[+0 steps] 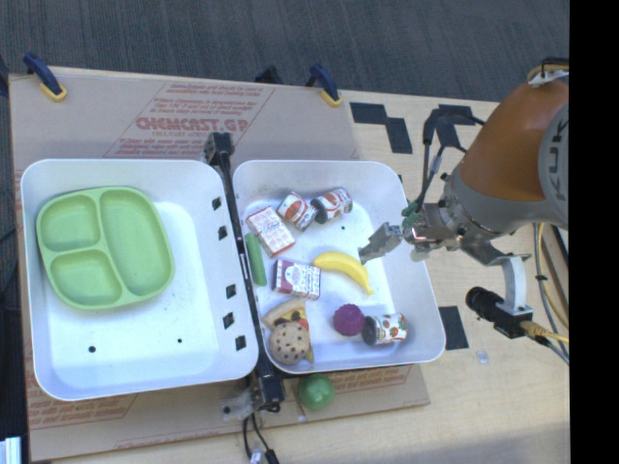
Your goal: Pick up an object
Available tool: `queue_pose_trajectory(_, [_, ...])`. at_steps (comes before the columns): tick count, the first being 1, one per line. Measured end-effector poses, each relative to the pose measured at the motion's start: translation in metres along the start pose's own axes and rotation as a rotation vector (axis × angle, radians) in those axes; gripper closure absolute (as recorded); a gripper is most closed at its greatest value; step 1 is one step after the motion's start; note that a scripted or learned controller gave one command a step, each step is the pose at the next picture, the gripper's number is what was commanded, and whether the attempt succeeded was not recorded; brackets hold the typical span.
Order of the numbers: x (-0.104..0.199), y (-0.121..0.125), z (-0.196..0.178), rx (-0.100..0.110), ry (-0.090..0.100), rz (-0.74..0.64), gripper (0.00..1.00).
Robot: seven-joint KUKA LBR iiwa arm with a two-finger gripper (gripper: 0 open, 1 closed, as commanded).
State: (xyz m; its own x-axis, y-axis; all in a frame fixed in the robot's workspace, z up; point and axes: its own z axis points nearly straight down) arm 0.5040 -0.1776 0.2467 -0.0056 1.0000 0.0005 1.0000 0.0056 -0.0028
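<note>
The gripper (379,244) is grey metal, on an arm (513,162) with a broad orange band. Just beside it, toward the camera's left, lies a yellow banana (345,267). Beyond that sit a white-and-red carton (296,277) and a green stick (255,258). Below the gripper are a purple round piece (348,319) and a tan cookie with dark specks (289,339). Both bins (404,298) are white. Far from the gripper, the left bin holds a pale green divided tray (102,247). The bench (426,423) is light wood; brown cardboard with red lettering (193,122) lies under the bins.
</note>
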Motion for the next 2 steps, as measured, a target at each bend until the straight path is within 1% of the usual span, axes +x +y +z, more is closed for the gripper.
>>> queue_pose_trajectory(1, [-0.026,0.046,0.115,0.003,0.0,-0.001,0.0])
queue_pose_trajectory(2, [-0.01,0.116,0.155,0.001,0.0,-0.002,0.0])
